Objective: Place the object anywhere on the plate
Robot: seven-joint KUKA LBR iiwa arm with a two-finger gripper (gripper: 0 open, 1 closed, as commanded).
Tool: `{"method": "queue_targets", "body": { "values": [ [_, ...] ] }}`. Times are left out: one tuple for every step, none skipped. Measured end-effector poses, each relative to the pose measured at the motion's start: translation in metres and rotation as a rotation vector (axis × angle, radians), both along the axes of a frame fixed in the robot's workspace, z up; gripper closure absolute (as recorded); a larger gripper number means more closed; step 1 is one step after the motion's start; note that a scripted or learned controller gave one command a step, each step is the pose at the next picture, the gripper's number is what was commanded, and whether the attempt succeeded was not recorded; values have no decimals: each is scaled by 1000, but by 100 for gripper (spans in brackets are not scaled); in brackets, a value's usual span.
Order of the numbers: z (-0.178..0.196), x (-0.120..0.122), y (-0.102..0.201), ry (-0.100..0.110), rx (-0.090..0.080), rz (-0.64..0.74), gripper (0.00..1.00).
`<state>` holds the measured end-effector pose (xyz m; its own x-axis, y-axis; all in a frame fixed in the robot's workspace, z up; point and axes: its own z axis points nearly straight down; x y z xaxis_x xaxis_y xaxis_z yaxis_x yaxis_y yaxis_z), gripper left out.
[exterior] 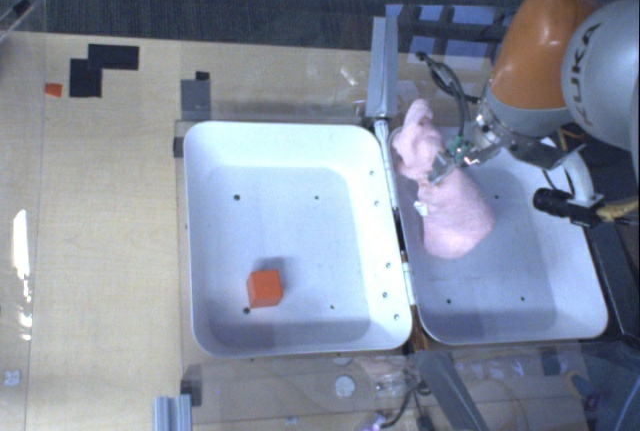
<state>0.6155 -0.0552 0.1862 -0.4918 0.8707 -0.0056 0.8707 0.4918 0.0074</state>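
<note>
Pale wooden bench carries two shallow white plastic bins. A soft pink plush toy, lumpy and limp, lies stretched along the right bin's left side; the arm's gripper has its fingers clamped on its middle. A small orange block lies in the left bin.
</note>
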Motion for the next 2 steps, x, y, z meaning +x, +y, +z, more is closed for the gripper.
{"method": "queue_targets", "body": {
  "values": [
    [41,3,2,-4,0,7,100],
    [40,25,52,-3,-2,413,100]
  ]
}}
